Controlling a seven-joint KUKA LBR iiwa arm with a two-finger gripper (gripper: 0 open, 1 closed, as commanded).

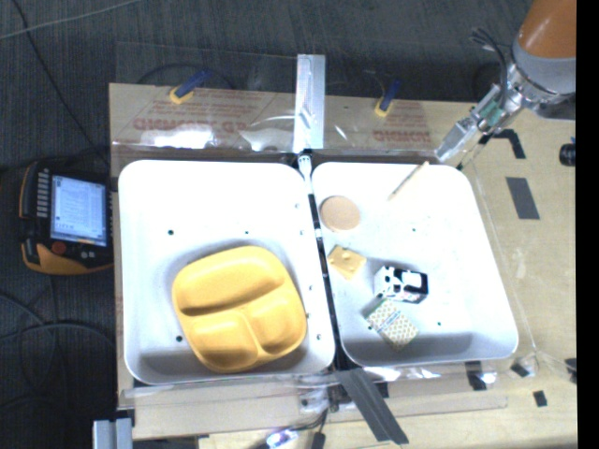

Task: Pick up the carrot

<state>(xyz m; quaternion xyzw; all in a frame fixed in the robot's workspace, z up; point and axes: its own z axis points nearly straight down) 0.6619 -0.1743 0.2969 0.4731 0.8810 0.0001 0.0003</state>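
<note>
My gripper (460,142) hangs over the back right corner of the right bin (487,279), slanting down and to the left from the grey wrist with its orange band (552,17). It touches none of the things in the bin. A thin pale stick (408,181) lies just below and left of it on the bin floor. Further left sits a round tan disc (340,213), with a small yellow wedge (345,263) in front of it. Towards the front lie a black and white piece (402,283) and a patterned block (393,323).
A yellow divided tray (240,305) lies in the left bin (150,251). The bins meet at a central rim (316,251). A handheld pendant with a lit screen (67,215) rests off the bench at the left. Clear plastic sheeting (243,120) lies behind the bins.
</note>
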